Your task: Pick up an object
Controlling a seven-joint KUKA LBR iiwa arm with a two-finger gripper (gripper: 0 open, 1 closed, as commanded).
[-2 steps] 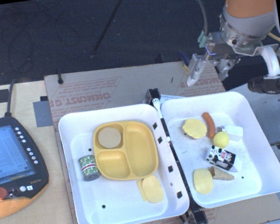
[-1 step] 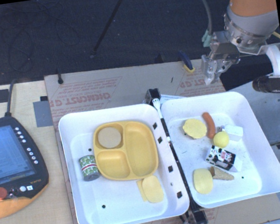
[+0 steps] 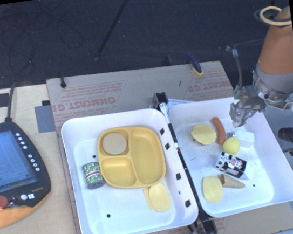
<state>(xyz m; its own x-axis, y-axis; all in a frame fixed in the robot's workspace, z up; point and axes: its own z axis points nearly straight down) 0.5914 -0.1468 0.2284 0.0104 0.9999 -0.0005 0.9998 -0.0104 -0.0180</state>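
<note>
Currently gripper (image 3: pixel 240 116), finger state can't tell, hovers at sausage's (image 3: pixel 219 129) 2 o'clock; crowded lemon (image 3: pixel 231 146) could spoil the grab.

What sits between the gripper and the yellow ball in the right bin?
Nothing visible. The gripper hangs above the right bin, and the yellow ball lies just below it in the picture with open space between them. The sausage lies off to the side, and a white block touches the ball's far side.

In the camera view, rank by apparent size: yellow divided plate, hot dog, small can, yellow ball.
1. yellow divided plate
2. small can
3. hot dog and yellow ball: too alike to rank.
</note>
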